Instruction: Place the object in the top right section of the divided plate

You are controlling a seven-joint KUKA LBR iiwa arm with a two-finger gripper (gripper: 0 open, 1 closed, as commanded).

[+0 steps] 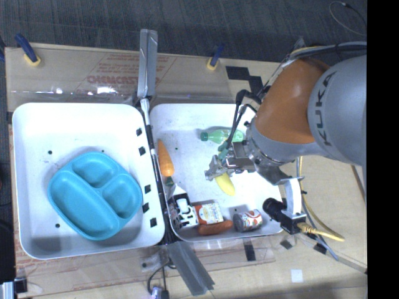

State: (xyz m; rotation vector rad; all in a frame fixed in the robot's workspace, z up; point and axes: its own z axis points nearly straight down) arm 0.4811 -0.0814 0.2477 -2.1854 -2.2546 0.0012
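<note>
The end effector is hovering at a small yellow banana; we cannot tell its state. We are judging the banana light, smooth, best pinched mid-body for the blue divided plate.

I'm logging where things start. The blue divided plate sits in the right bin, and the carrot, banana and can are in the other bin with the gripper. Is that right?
Not quite. The camera view shows the blue divided plate in the left bin, not the right. The carrot, banana and can are in the other bin, where the gripper is.
</note>
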